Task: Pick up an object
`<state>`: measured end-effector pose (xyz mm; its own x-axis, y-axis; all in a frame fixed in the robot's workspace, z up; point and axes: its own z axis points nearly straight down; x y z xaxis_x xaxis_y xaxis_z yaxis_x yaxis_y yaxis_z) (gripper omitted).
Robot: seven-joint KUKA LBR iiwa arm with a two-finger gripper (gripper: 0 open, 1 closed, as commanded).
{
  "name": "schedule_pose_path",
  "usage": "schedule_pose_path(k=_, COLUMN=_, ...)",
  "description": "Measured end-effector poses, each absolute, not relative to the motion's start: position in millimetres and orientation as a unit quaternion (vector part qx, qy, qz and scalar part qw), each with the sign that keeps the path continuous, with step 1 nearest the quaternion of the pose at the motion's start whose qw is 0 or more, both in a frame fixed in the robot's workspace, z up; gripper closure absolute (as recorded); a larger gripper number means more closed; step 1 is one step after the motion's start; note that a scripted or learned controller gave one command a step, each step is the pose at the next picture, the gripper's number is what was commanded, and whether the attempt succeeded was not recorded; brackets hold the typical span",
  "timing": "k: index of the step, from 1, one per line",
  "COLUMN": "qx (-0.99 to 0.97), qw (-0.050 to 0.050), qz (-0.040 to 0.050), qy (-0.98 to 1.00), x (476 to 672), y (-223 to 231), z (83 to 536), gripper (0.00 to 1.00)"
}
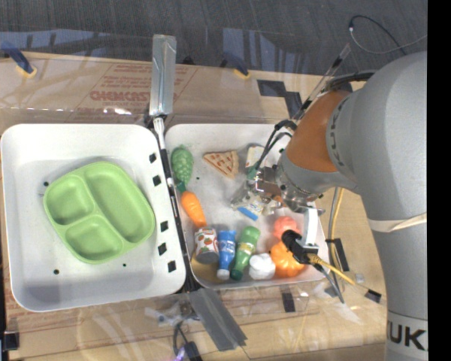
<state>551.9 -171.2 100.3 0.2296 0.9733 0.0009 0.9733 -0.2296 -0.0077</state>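
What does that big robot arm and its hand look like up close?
The arm is thick, rounded and light grey, with an orange band above the wrist. Thin black cables loop off it. White letters "UK" show low on its base. The hand is a small cluster of metal parts.

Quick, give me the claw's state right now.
Claw: cannot be told. It sits low in the right bin, among the toys beside the pizza slice.
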Motion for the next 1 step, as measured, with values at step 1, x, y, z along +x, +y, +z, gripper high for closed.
schedule_pose_path(k=1, qx=-0.769, qw=0.001, qz=0.0001, qy=-0.640, x=527.3, y=-130.7, z=218.8, gripper=1.00)
